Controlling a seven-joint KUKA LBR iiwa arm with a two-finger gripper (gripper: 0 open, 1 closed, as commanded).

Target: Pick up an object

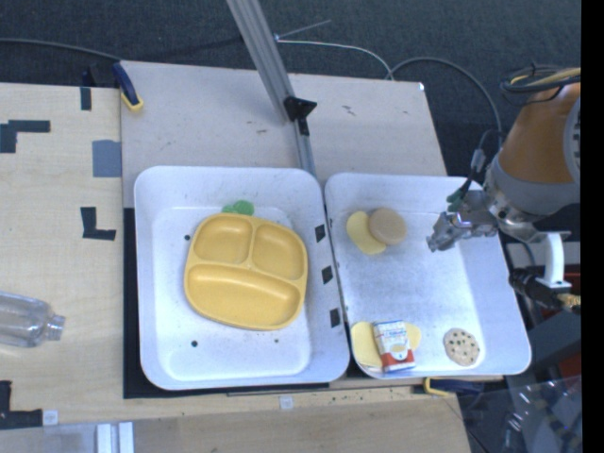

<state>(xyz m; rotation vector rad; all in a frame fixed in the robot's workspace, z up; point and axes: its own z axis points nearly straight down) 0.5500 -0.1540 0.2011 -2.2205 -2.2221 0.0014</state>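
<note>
The gripper (444, 238) hangs over the right bin (491, 295) near its right wall, toward the far edge; whether it is spread or closed cannot be told at this slant. The nearest candidate is the tan round piece (386, 225) resting on a yellow disc (361, 233), lying leftward near the bin's far-left corner. A cookie (461, 346) and small carton (394, 344) sit along the near edge. Bare floor between gripper and round piece leaves room.

Dark carpet floor (113, 12) beyond pale wooden bench (57, 206) — black tape marks on it; metal pole (260, 41) slants across; cables (425, 69) trail over carpet.
</note>
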